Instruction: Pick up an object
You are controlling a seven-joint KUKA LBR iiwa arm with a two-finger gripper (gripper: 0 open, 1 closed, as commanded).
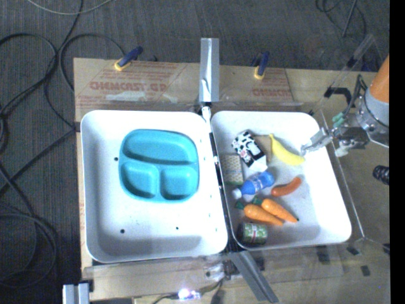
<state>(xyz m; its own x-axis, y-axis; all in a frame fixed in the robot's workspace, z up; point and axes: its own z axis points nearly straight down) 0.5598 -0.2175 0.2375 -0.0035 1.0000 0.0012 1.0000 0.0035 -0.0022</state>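
Several small items lie in the right bin (329,189); nearest the claw (314,145) is a yellow banana (285,151) at the bin's upper right. It is judged light, stiff plastic, smooth and curved, likely to slip; a hold across its thick middle is advised. Claw hovers just beside the banana's right end, nothing seen held. Finger spread cannot be told.
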